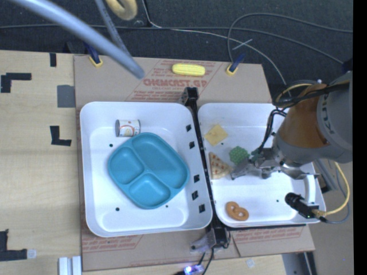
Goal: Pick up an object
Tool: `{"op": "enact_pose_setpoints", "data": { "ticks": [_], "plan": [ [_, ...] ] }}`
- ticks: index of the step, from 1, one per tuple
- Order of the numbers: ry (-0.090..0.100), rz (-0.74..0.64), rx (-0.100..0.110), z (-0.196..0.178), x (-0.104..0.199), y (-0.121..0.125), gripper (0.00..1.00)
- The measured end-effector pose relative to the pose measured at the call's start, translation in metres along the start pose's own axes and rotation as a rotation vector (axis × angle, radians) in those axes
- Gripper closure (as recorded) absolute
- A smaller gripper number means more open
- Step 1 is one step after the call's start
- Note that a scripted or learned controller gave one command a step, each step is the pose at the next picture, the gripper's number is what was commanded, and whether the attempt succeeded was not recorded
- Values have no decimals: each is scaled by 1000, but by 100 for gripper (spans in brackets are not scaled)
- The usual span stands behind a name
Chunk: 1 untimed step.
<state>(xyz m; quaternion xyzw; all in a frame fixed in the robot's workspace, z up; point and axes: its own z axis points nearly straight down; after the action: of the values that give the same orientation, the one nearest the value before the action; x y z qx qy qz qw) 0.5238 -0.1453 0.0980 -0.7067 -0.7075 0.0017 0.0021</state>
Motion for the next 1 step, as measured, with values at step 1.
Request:
{"op": "enact_pose_setpoints", "data": {
  "ticks": [1],
  "plan": [
    [0, -1, -2, -13, 0, 0, 100]
  ]
}}
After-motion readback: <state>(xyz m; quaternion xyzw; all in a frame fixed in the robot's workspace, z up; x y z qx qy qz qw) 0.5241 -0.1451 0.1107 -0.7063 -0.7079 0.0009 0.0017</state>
